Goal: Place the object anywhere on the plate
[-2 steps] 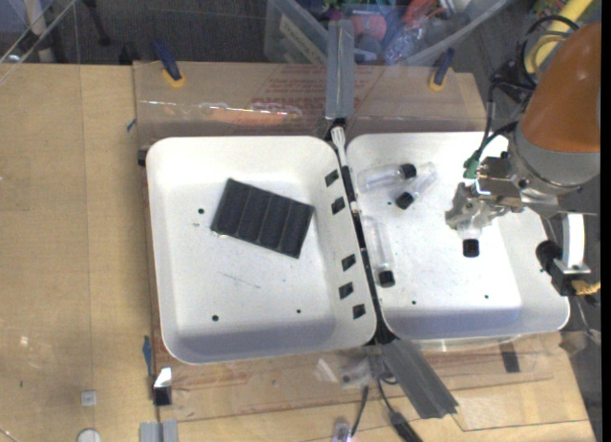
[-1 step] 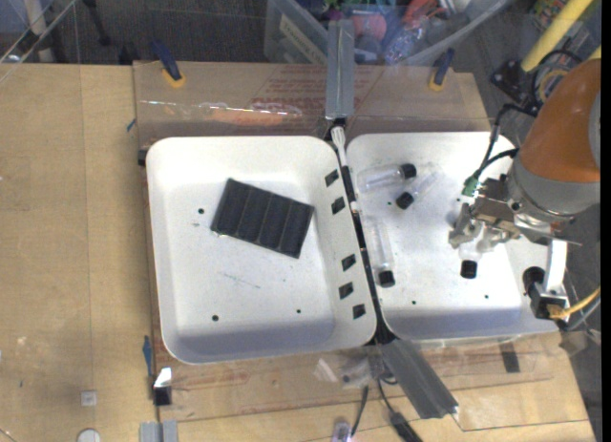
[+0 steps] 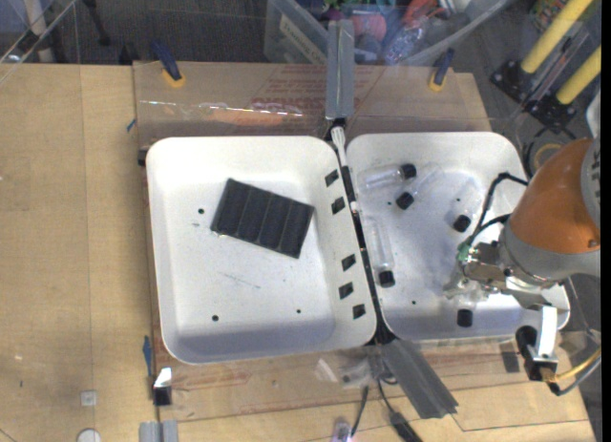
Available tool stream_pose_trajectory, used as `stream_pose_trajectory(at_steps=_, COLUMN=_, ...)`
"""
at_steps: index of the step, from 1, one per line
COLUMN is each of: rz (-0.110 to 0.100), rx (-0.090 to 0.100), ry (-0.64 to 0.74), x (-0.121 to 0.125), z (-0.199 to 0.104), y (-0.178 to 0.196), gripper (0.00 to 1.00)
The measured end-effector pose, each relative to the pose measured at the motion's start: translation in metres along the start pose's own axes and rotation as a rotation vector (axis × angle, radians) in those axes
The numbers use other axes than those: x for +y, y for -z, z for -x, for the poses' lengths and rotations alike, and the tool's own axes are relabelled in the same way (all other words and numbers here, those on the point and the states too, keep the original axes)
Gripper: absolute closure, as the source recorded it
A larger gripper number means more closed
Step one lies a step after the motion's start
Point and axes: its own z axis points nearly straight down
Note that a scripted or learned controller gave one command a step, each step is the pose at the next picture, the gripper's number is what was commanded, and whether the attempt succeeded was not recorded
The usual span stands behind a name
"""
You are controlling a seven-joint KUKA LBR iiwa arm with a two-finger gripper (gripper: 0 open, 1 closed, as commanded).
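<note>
Risk: plate (image 3: 263,218) is the dark ribbed slab in the left bin (image 3: 172,268), and the arm (image 3: 554,206) sits way over at the right bin's (image 3: 496,158) far edge. Long carry across the divider (image 3: 348,230), so a weak pinch prob drops the thing en route, imo.

Risk 2: objs in the right bin look like clear vials w/ black caps, e.g. one near the top (image 3: 389,178) and one by the divider (image 3: 380,249). Clear, round, prob slippery, so fingers could glance off or roll them.

Risk 3: loose black caps (image 3: 405,201) scattered around; easy to grab a cap instead of a vial.

Camera view, gripper: it's (image 3: 474,270) low over the right bin's lower right, near a small black bit (image 3: 465,317). Wrist blocks the tips, so can't tell the opening or if it's got anything.

Object: can't tell which one is the target; all candidates lie in the right bin, none on the plate.
</note>
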Motion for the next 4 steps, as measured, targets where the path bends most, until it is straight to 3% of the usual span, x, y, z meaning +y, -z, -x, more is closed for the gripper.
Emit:
stream_pose_trajectory(at_steps=1, rz=0.010, rx=-0.001, ry=-0.099, x=0.044, z=-0.037, y=-0.016, gripper=1.00)
stream_pose_trajectory(at_steps=2, rz=0.008, rx=0.003, ry=-0.302, x=0.053, z=-0.040, y=-0.016, gripper=1.00)
stream_pose_trajectory(at_steps=4, rz=0.010, rx=0.008, ry=-0.496, x=0.078, z=-0.037, y=-0.015, gripper=1.00)
